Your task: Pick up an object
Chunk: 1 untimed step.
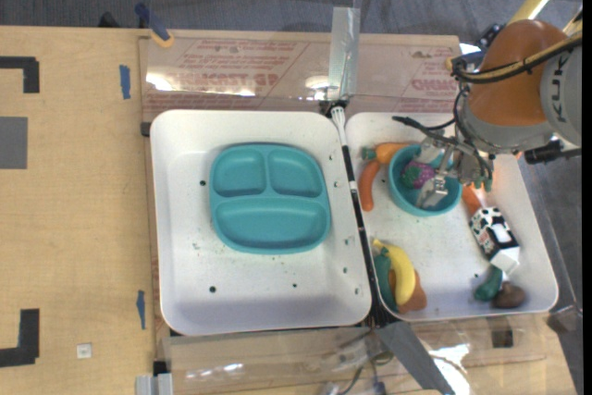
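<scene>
The grey arm's two-finger gripper [438, 183] is reaching down into the round teal plastic bowl [424, 180] in the right white bin [541, 268]; whether it is spread or pinching cannot be told. An orange carrot-shaped toy [367, 183] is lying just left of the bowl. A yellow banana [401, 271] is resting near the bin's front left corner. A black-and-white block [490, 229] is sitting right of the bowl. A teal sectioned plate [270, 198] is lying in the left white bin [176, 264].

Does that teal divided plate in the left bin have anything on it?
Empty, as far as the camera view shows. The teal divided plate lies flat in the left bin, and all three compartments show only bare teal.
</scene>
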Each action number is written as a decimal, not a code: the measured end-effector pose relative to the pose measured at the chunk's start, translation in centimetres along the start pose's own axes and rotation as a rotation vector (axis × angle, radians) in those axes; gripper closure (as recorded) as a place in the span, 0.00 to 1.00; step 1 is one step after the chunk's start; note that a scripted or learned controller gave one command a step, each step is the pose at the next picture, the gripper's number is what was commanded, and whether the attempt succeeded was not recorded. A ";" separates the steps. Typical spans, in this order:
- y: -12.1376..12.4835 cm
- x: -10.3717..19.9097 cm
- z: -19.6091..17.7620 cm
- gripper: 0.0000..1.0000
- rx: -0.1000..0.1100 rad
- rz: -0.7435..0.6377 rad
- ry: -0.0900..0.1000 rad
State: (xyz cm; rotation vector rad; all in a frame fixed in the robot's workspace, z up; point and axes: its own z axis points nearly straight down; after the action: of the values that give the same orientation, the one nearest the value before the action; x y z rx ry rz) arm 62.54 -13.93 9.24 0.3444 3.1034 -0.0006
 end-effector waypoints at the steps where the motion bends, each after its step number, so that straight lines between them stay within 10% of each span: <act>1: 0.2 -0.3 -1.4 1.00 0.000 -0.002 -0.012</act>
State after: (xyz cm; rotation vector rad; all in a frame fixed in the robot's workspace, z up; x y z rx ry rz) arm 62.86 -13.84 10.60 0.3406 3.0916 -0.0021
